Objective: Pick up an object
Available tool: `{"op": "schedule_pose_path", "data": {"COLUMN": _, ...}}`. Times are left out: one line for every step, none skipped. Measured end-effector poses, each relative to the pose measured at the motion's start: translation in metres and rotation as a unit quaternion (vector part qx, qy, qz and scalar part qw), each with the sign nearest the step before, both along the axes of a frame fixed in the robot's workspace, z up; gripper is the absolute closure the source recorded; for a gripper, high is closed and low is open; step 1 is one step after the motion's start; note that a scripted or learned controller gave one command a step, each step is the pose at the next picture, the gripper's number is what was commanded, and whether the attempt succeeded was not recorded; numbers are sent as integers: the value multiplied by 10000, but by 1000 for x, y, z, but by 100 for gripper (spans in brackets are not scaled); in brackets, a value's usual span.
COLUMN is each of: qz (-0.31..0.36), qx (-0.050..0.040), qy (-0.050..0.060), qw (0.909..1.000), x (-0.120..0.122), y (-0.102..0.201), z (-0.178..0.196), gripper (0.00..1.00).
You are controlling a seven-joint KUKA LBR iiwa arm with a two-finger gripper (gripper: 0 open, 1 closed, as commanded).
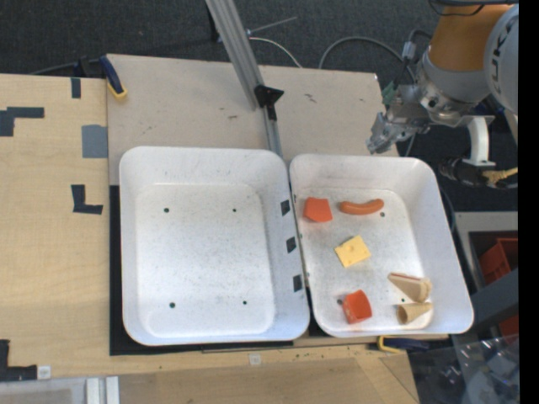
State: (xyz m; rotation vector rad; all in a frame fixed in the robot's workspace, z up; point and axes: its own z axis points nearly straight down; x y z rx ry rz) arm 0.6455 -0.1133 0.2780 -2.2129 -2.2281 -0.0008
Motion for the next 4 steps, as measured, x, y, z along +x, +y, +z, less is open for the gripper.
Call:
{"op": "schedule_pose_path", "data": {"qz": -5, "qx": 0, "qy": 14, "qw": 10000, "x": -11, "y": 52, "z": -13, "gripper": 100}}
{"op": "schedule_pose_path", "data": {"qz": -2, "qx": 1, "qy": 5, "qw": 10000, "x": -7, "y": 105, "z": -14, "gripper": 100}}
{"op": "schedule_pose_path", "data": {"qz": 0, "qx": -2, "qy": 19, "qw": 10000, "x": -1, "y": 161, "z": -38, "gripper": 100}}
{"op": "schedule_pose_path", "data": {"qz": -3, "qx": -3, "qy": 21, "qw": 10000, "x": -9, "y": 214, "z": -59, "gripper": 100}}
